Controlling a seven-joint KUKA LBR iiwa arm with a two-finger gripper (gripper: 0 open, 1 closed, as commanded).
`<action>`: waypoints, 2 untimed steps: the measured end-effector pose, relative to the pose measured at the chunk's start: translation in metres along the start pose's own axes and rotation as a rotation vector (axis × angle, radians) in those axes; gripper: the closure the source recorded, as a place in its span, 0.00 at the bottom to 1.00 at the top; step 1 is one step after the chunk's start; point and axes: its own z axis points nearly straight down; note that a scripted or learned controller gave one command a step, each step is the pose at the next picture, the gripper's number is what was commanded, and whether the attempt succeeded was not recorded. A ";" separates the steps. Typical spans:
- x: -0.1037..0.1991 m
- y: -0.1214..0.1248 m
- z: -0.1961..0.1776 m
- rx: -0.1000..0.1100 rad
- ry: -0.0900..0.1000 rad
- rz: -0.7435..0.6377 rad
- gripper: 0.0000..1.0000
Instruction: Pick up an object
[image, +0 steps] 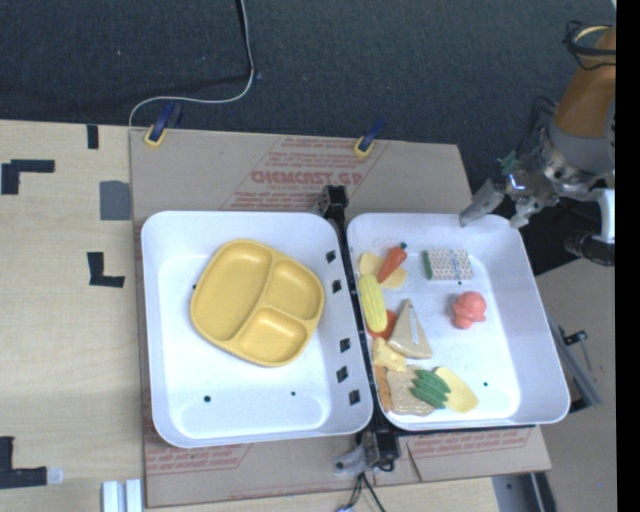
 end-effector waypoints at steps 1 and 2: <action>0.014 0.004 0.126 0.007 0.002 -0.002 0.00; 0.012 0.005 0.108 0.001 -0.002 -0.002 1.00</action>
